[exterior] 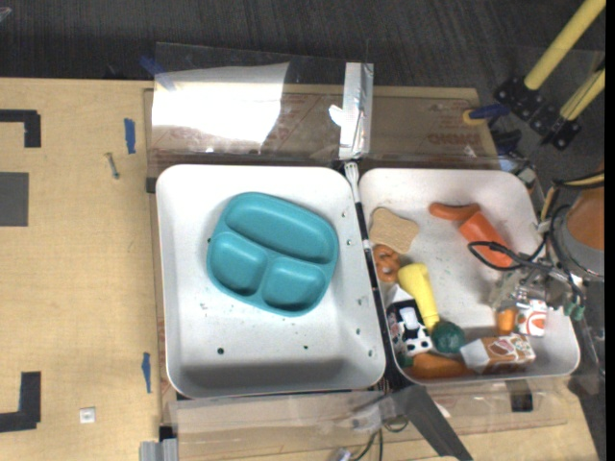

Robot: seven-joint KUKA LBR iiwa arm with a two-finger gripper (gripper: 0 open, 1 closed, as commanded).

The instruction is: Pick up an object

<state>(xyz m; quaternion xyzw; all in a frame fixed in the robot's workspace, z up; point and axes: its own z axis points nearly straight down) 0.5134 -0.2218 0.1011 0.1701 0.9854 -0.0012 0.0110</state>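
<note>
Judging from how things lie, the task is taken to be at an early stage: nothing is seen lifted, and every toy rests on the floor of the right bin [452, 182]. The gripper [520, 289] is seen low over that bin, to the right of the yellow toy [419, 293] and well apart from it; whether it is apart or together cannot be told, since it is blurred by cables and clutter. No object can be made out in its hold, so a grasp and a lift are judged to be left. Two white bins are counted, with the left bin [183, 257] on the far side of the divider from the yellow toy. One teal plate [273, 251] with three compartments is counted there, to the left of the yellow toy. Nine toys are counted in the right bin, the yellow toy among them: one bread slice [394, 229] just above it, one small brown piece [386, 262] at its upper left, one orange carrot-like piece [468, 221] to its upper right, one black-and-white piece [407, 327] below it, one green ball [447, 336] just below its lower end, one long orange piece [434, 364] beneath that, one small box [502, 351] to the lower right, and one small white-and-orange cup [533, 320] further right, nearest the gripper and judged the likeliest target.
</note>
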